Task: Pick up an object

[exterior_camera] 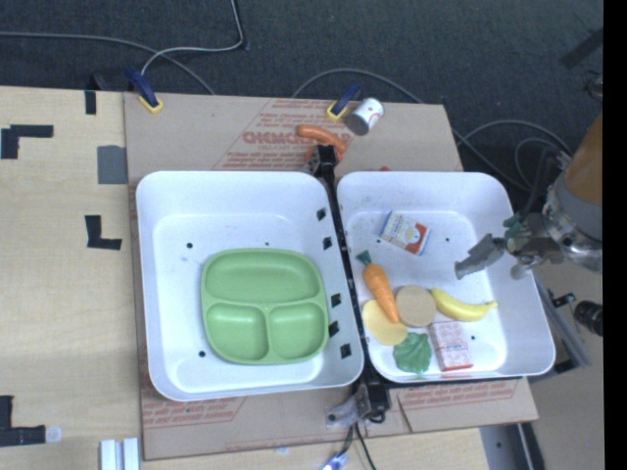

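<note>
A dark carpeted floor with loose cables is showing beyond the light wooden desk (pixel 59 292), on which a cardboard sheet (pixel 255 135) is carrying two shallow white bins side by side. The left bin (pixel 167 204) is holding a green divided plate (pixel 265 305). The right bin (pixel 490 199) is holding the toys: a small carton (pixel 404 232) near its far middle, and toward the near side a carrot (pixel 380 291), a round tan piece (pixel 415 305), a yellow disc (pixel 383 325), a banana (pixel 463 307), a green leaf (pixel 412 352) and a pink packet (pixel 451 346). The end effector (pixel 482 258) is reaching in over the right rim with one dark finger (pixel 476 258) pointing left, nothing visibly between its fingers; how wide they are standing cannot be told. The banana is lying just below the end effector, toward the near side, and the carton is sitting to its left, apart from it
</note>
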Motion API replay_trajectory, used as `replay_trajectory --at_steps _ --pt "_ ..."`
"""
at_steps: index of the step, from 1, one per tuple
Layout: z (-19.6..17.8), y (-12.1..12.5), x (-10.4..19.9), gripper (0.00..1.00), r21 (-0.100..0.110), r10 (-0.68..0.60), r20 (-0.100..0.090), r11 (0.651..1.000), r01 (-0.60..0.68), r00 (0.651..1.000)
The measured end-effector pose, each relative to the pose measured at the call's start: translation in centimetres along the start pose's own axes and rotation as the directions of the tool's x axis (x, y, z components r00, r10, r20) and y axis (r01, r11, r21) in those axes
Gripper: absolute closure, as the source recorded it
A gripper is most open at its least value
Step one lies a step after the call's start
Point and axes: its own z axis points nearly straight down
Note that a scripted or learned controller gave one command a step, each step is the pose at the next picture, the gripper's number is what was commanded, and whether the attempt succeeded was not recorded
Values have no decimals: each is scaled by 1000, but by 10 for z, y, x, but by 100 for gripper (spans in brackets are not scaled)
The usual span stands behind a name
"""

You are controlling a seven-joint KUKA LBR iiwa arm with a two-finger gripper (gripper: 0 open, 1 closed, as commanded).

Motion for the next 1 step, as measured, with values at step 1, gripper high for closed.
replay_trajectory --at_steps 1 --pt "107 11 -33 0 3 1 -1 1000 -1 1000"
